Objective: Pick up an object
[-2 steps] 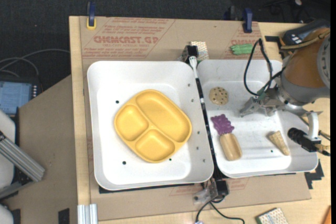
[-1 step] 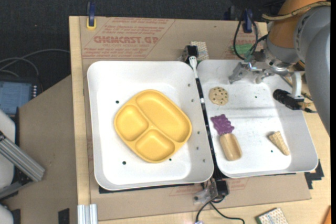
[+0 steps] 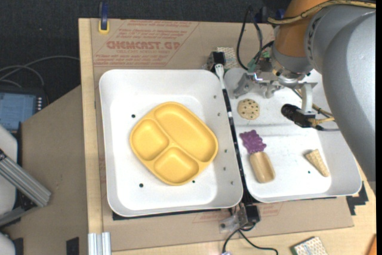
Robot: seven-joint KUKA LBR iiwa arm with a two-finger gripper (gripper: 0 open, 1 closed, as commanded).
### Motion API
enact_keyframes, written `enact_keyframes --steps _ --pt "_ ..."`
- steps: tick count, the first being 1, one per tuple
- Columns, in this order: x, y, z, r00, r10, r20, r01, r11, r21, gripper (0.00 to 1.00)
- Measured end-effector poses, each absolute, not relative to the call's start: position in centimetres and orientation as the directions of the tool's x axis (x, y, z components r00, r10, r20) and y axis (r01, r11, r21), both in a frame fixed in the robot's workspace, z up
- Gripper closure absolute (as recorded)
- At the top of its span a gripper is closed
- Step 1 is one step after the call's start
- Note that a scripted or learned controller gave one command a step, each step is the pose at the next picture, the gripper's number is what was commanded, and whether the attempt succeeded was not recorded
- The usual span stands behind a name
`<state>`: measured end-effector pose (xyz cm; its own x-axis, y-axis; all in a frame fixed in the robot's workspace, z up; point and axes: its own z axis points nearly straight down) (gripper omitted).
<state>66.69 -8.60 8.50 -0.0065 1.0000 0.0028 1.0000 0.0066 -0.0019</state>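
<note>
My gripper [image 3: 258,84] hangs over the far end of the right bin [image 3: 340,185], just above and behind a round chocolate-chip cookie [image 3: 248,108]. Nothing shows in its grasp. Nearer the front of this bin lie a purple bunch of grapes [image 3: 253,141], a tan bread-like roll [image 3: 261,166] touching the grapes, and a small waffle cone [image 3: 317,162] at the right. The grey arm with its orange band [image 3: 301,21] comes in from the upper right.
The left bin [image 3: 113,128] holds a yellow divided plate [image 3: 173,142] with three compartments. Both bins rest on a brown cardboard sheet [image 3: 143,42]. A ridge [image 3: 230,122] separates the two bins.
</note>
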Motion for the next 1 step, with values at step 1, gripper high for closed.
enact_keyframes --steps 1 --pt "63.27 -12.28 8.51 0.004 1.000 0.001 1.000 -0.004 -0.003 0.00"
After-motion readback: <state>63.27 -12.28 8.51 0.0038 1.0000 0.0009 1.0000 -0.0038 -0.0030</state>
